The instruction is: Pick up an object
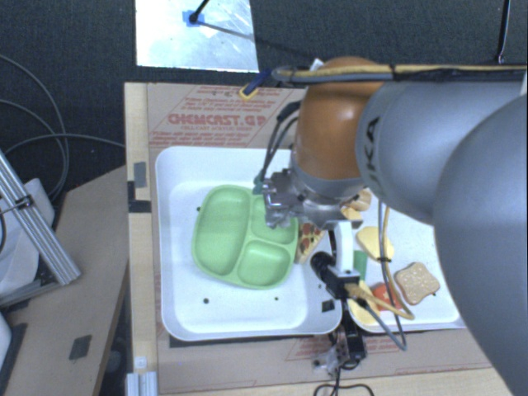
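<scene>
Nearest the viewer, the left bin [239, 324] shows its bare front floor. Behind that lies the green divided tray [231, 238], tilted flat on the bin floor: by its look light, rigid moulded plastic, smooth and probably slippery, so its thin raised rim offers the likeliest hold. At its right edge hangs the gripper [279, 209]; how far it is open cannot be told. Toy food [417, 280] fills the right bin.
</scene>
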Motion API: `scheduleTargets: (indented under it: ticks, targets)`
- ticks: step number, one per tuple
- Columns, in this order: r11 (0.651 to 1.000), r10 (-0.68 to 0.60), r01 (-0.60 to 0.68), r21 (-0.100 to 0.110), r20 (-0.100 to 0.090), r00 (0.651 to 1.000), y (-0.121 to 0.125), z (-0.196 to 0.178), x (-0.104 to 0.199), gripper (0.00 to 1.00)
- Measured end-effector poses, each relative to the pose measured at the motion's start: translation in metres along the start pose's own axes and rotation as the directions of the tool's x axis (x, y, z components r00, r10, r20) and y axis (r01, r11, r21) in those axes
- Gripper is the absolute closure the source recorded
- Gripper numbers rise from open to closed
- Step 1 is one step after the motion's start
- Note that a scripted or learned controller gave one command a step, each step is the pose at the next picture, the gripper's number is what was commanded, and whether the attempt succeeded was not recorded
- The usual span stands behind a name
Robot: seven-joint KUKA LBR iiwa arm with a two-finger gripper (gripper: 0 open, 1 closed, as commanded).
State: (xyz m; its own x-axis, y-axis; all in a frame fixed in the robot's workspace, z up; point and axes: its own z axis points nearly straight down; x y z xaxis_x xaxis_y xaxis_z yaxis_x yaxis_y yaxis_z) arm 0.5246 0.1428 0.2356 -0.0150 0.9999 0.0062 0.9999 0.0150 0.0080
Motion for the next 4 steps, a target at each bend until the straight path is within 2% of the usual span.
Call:
scheduleTargets:
  ticks: [1,2,3,4]
  targets:
    - [1.0,0.011,-0.011,0.008,0.005,1.0,0.085,0.126,0.003,1.0]
    - [1.0,0.015,-0.015,-0.014,0.004,1.0,0.105,-0.078,-0.035,1.0]
    - [1.0,0.009,-0.009,0.017,0.006,1.0,0.094,0.046,-0.004,1.0]
    - [1.0,0.006,-0.006,0.016,0.005,1.0,-0.015,0.041,0.021,1.0]
